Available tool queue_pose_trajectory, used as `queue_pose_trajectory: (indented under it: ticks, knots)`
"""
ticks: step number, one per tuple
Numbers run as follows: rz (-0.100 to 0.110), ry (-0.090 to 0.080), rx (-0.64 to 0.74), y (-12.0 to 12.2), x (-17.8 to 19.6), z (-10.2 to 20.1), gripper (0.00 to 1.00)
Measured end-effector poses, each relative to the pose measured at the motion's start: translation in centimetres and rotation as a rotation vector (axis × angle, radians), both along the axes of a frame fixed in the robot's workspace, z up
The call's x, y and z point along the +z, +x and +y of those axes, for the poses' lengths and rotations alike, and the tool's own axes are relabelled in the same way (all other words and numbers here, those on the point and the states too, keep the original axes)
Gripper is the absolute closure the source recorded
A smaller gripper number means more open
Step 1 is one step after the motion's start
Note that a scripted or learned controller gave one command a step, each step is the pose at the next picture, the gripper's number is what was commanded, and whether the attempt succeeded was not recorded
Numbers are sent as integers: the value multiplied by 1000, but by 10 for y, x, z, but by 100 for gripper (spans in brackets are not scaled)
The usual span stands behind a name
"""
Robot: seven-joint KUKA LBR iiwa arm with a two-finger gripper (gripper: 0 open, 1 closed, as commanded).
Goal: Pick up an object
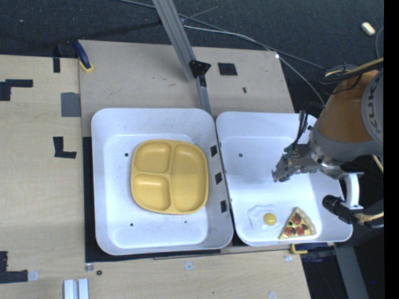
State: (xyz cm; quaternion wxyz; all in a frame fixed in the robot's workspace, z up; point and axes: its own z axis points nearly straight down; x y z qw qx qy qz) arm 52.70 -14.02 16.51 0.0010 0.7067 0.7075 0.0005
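Observation:
In the right bin (pixel 249 136) a fried egg toy (pixel 264 218) lies near the front edge, and a pizza slice toy (pixel 297 224) sits just to its right. My gripper (pixel 282 172) hangs over the middle of that bin, above and behind both toys, with nothing seen between its fingers. The arm's orange band and grey wrist (pixel 346 126) reach in from the right. In the left bin (pixel 112 136) rests a yellow divided plate (pixel 169 176) with three compartments.
A slanted metal pole (pixel 177 33) runs from the top down to the gap between the bins. Cables (pixel 262 39) trail across the dark floor behind the bench. Black tape marks dot the wooden bench top (pixel 37 136) on the left.

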Motion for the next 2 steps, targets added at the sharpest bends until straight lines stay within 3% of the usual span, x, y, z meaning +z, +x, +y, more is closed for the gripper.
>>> queue_pose_trajectory:
  ticks: [1,2]
  knots:
    - [0,0,0,1,38,0,100]
    - [2,3,6,22,51,52,100]
